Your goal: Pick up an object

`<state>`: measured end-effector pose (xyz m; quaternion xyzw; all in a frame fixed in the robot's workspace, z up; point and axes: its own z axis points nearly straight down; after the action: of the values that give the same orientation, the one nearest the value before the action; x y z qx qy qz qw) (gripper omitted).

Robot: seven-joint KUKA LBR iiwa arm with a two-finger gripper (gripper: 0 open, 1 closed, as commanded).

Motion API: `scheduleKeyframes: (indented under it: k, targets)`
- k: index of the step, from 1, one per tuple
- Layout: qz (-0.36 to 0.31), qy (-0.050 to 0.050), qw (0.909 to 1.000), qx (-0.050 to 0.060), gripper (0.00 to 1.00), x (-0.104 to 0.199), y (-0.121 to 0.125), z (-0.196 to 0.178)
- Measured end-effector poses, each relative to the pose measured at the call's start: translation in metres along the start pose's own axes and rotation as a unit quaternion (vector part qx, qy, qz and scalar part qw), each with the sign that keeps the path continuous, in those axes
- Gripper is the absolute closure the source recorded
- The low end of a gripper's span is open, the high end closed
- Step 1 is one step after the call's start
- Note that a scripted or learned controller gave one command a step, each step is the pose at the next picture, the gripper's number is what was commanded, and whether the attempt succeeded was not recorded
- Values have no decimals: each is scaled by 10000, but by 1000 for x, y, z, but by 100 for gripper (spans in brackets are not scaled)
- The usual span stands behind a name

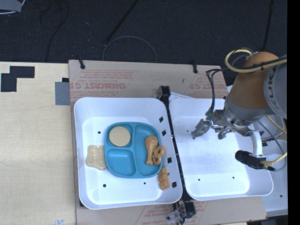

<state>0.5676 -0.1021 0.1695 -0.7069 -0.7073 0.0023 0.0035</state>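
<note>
Right at the front, the grey arm with its orange band reached in over the right bin. Its gripper hung above the back part of that bin, and its two fingers were spread apart with nothing between them. Over in the left bin sat a blue plate with three parts. One round tan cookie lay in the back part, and a twisty brown snack lay in the side part. One pale toast piece touched the plate's left edge. One small brown piece sat just beside the plate's front corner.
</note>
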Motion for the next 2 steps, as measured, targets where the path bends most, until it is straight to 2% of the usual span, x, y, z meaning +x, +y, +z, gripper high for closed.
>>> scheduleKeyframes:
  k: [1, 2]
  targets:
    - [6, 0, 10000, 2, 0, -6, -7, 48]
    - [32, -1, 10000, -11, 100, -7, -6, 36]
